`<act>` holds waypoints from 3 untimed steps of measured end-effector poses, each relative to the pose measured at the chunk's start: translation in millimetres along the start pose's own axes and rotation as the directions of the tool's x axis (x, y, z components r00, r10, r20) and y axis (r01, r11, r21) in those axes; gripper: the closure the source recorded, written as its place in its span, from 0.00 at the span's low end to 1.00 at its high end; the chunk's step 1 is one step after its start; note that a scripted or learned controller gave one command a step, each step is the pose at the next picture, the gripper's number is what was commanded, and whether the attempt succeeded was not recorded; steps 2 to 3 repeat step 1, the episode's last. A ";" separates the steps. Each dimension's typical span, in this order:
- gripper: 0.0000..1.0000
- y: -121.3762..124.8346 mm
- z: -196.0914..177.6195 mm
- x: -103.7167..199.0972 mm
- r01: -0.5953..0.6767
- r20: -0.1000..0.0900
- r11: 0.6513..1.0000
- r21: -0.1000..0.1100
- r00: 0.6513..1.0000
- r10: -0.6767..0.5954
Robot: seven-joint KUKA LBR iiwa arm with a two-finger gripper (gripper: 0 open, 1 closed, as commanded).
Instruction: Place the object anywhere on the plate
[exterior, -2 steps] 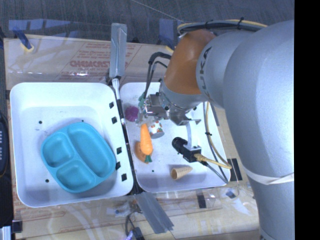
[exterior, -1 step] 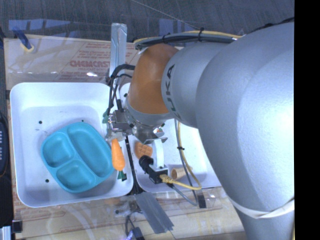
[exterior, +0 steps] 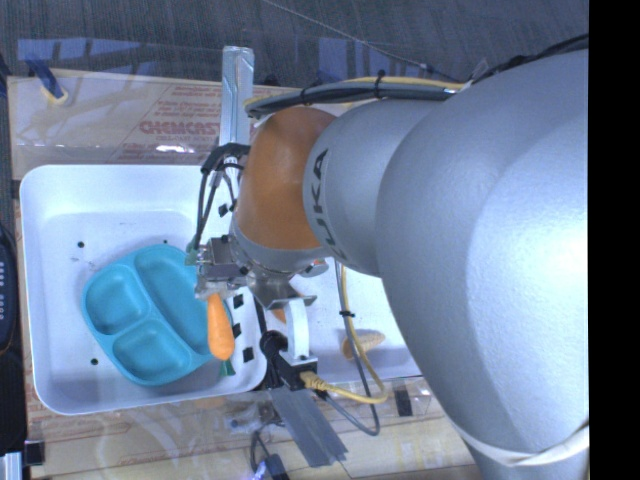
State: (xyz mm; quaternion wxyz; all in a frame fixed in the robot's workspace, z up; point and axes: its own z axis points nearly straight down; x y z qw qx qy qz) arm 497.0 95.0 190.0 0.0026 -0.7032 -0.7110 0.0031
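The jaws are seen closed on an orange carrot (exterior: 220, 328) by the gripper (exterior: 216, 290); the carrot is hung lengthwise, tip downward, at the right edge of the blue divided plate (exterior: 145, 313).

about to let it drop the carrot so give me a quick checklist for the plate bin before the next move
1. Carrot is at the gripper, over the left bin: ok.
2. Grip on the carrot: cannot tell, the fingers are hidden among the wrist parts and cables.
3. Carrot over the blue plate: not ok, it hangs at the plate's right edge and seems to overlap only the rim.
4. Plate lies flat in the left bin, its three compartments bare: ok.
5. Height of the carrot above the plate: cannot tell from this slanted view.
6. Cables near the wrist hang close to the plate's top edge: cannot tell whether they would snag.
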 end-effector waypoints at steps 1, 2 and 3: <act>0.00 0.2 -0.1 -0.7 -0.001 0.000 1.000 -0.001 1.000 0.001; 0.00 0.2 -0.1 -0.7 -0.001 0.000 1.000 -0.001 1.000 0.001; 0.00 0.2 -0.1 -0.7 -0.001 0.000 1.000 -0.001 1.000 0.001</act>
